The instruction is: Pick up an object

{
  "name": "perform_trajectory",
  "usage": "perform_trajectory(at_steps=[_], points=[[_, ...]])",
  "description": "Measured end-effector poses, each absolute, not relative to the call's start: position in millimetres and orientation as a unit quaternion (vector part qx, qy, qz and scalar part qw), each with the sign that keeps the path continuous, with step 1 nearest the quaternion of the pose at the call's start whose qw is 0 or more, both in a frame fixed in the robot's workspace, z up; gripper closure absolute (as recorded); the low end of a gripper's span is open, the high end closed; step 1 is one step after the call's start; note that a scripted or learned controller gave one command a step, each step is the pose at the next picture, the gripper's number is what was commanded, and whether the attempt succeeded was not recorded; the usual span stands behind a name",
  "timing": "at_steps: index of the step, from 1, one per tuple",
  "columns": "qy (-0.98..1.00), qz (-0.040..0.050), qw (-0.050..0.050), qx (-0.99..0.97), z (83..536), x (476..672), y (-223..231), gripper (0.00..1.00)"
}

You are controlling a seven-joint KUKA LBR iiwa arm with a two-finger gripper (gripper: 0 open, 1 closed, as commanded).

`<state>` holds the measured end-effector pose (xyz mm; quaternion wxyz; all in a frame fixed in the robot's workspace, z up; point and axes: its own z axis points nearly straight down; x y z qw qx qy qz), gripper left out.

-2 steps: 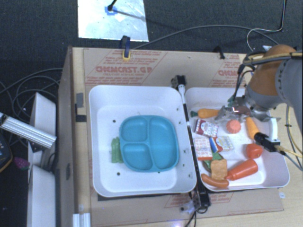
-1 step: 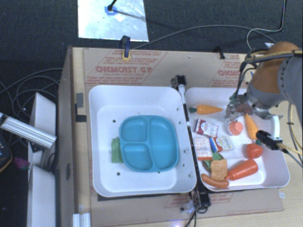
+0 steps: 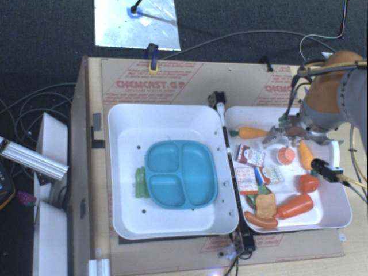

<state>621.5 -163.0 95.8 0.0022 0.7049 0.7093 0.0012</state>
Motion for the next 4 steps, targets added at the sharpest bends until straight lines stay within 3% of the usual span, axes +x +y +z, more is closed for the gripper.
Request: perform_trajectory(at_steps=[1, 2, 3, 4], points=[[0.708, -0.0002, 0.0, 0.706, 94, 607.9, -167, 0.0], [0.708, 0.001, 0.002, 0.706, 166, 609.9, -178, 0.0], [0.708, 0.0002, 0.0, 0.707, 86, 606.6, -185, 0.0], [0.708, 0.0011, 0.002, 0.706, 98, 608.0, -186, 1.0]])
